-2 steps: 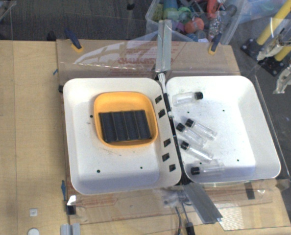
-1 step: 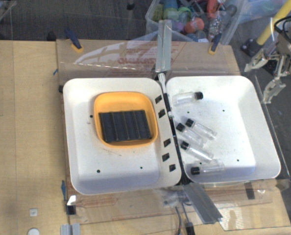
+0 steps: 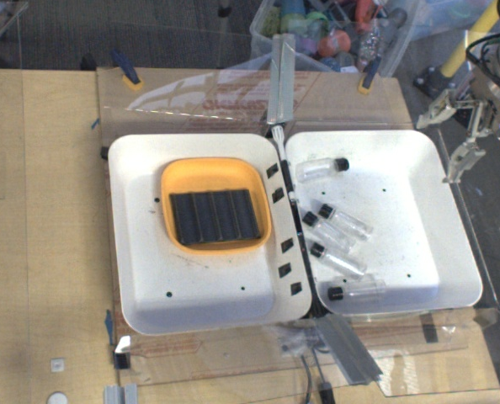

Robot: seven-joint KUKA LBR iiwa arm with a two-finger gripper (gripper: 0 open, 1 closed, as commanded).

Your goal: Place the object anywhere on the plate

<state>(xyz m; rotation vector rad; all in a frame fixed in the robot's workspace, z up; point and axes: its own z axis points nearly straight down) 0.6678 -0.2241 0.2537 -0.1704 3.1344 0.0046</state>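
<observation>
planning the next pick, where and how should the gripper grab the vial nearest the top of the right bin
Grip the vial across the middle of its clear body, coming straight down from above. It lies flat and apart from the other vials, its black cap pointing right. Close the fingers across its long axis, since the round body could roll or slip if pinched lengthwise.

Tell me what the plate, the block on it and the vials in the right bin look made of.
Orange plate: likely plastic, smooth and matte, uniform colour, rounded rim.
Dark ribbed block: possibly rubber or foam; matte black, parallel grooves.
Vials: clear plastic or glass, see-through bodies with glints, black caps; which one I cannot tell.
Right bin: white, probably moulded plastic.
</observation>
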